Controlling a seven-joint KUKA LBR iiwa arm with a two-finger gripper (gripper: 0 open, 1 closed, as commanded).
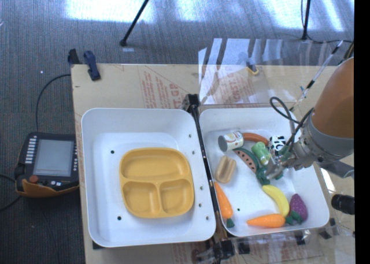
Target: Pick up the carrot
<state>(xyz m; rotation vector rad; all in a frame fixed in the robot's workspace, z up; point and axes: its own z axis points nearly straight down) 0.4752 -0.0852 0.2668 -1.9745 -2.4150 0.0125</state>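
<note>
Carrot lies against the left wall of the right bin, just right of the yellow plate. Gripper is low over the toys right of the carrot, apart from it. Cannot tell its opening.

Two orange carrots lie flat in the right bin: one carrot along its left wall, another carrot near the front edge, apparently green-tipped.
</note>
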